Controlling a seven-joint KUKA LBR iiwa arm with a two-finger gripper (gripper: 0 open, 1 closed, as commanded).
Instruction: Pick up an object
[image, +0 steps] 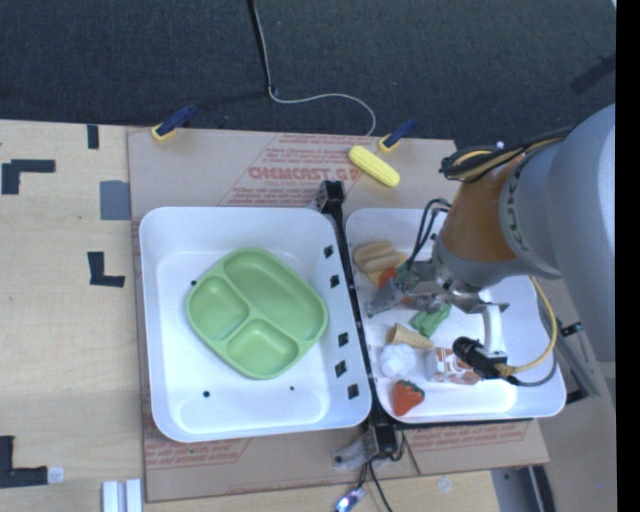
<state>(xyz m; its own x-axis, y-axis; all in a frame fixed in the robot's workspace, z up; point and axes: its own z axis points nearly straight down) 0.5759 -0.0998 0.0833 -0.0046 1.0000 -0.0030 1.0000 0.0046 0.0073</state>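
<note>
The big grey arm comes in from the right and bends down into the right bin (540, 400), where the small toys lie close together. The gripper (412, 288) is low among them, near the left side of that bin. A green toy (432, 320) sits right under it, and I cannot tell whether it is being pinched or only touched, so I will not call it held. Close by are a tan bread piece (373, 256) up near the top, a pale wedge (408, 336) just below the green toy, a white ball (397, 360), a red strawberry (406, 397) at the bottom, and a small box with red on it (452, 370). The left bin (160, 380) has a green tray with three parts (257, 312) in it. A yellow corn toy (374, 167) lies outside the bins on the brown board. To do this step well, I think the arm should pick just one toy, and the green one is nearest. It should come straight down over the middle of it, squeeze gently, and lift slowly. The toys are packed tight, so a crooked push could shove the wedge or ball away and leave nothing caught.
</note>
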